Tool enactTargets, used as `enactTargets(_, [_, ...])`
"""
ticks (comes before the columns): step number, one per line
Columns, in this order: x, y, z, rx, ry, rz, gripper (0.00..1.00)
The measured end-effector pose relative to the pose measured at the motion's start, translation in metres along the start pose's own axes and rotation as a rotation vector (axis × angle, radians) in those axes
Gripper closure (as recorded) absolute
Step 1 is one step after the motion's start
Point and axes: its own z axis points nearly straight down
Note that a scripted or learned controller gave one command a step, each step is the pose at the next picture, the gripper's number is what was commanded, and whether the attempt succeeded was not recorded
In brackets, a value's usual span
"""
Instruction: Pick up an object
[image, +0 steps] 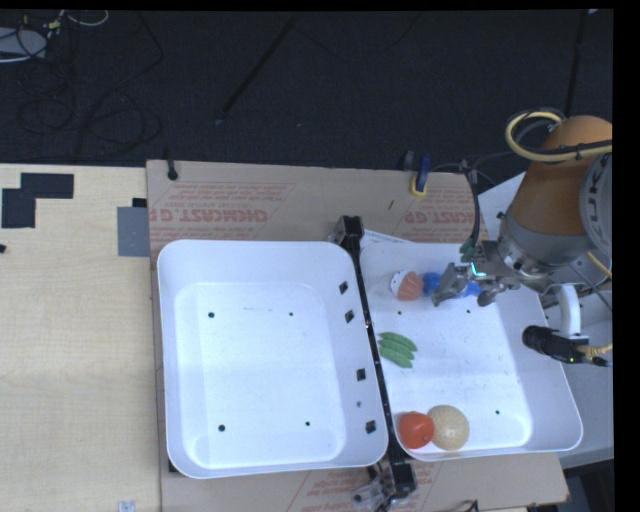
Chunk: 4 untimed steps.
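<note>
Right bin (540, 400) holds 5 objects; end effector (455, 284), finger state unclear, beside blue object (433, 283).

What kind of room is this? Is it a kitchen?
Probably not a kitchen, more likely a robot lab. A robot arm with a gripper reaches over two white bins on a bench, cables lie on the dark floor, and the food-like items look like toys.

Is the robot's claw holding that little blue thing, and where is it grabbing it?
It cannot be told. The gripper sits right beside the small blue object in the right white bin, but the view is too blurred to show any hold.
</note>
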Motion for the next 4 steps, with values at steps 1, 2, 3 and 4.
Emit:
enactTargets(1, [-0.066,-0.012,0.034,0.003,-0.002,0.006,0.00])
enactTargets(2, [-0.063,-0.011,0.032,0.000,0.000,0.003,0.00])
enactTargets(3, [-0.078,-0.033,0.061,0.003,0.001,0.001,0.00])
enactTargets(4, [-0.078,0.018,-0.041,-0.014,-0.005,-0.003,0.00])
